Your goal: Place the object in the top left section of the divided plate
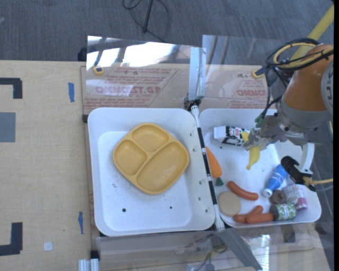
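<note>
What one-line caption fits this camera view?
Gripper over the right bin with a banana hanging below; yellow divided plate waits in the left bin.

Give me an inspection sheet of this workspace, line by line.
Surface: two white bins, left bin and right bin, on a wooden bench.
Job's things: yellow plate in the left bin, all sections bare; banana hanging under the pincer over the right bin.
Clutter: in the right bin, carrot, sausages, round cracker, blue bottle, can, carton.
Grippers: pincer at the banana's top; grip cannot be told.
Cables: yellow and black cables on the arm; dark cable on the floor.
Surroundings: clear panels behind the bins, blue tape on the bench.
</note>
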`<act>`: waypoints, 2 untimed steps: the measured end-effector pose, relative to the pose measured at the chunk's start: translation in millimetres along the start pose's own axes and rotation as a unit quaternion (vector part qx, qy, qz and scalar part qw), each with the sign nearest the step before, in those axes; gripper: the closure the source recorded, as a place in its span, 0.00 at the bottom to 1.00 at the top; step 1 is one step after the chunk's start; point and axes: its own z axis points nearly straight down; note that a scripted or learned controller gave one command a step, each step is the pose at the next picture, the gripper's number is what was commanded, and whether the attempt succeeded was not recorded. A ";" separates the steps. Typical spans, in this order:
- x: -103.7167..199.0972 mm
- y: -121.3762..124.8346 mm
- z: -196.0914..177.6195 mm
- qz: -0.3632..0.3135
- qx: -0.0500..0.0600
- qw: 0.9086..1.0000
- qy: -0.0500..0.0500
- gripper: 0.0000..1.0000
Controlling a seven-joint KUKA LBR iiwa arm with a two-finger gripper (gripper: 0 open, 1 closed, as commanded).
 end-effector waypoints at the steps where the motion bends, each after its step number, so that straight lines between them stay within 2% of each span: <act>1: 93.8 12.5 -4.9 -0.146 0.000 0.989 0.000 1.00; 2: 150.4 45.9 -23.3 -0.149 -0.001 0.989 0.000 1.00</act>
